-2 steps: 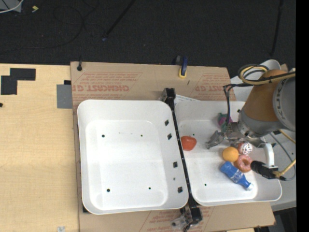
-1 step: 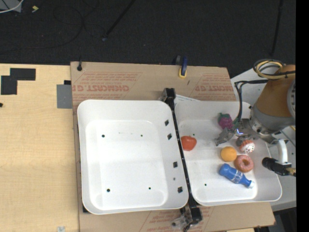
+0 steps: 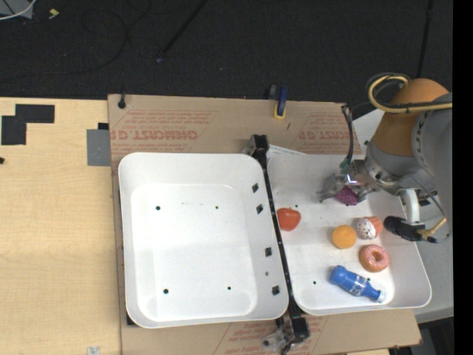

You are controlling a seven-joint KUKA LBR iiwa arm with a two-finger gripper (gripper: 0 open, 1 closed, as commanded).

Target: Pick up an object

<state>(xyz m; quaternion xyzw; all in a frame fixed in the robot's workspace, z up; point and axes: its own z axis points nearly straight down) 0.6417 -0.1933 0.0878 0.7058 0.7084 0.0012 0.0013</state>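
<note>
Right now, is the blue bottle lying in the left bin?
No, the blue bottle lies in the right bin, near its front edge.

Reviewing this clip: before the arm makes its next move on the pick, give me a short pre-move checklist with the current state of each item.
1. Gripper over the right bin: ok, it sits in the bin's upper part.
2. Target under the gripper: ok, a small purple object lies right at the fingertips.
3. Purple object held between the fingers: cannot tell, too small and blurred.
4. Neighbours clear of the target: ok, the red object, orange ball, pink ring and blue bottle lie apart from it.
5. Left bin reachable as a drop place: cannot tell.
</note>
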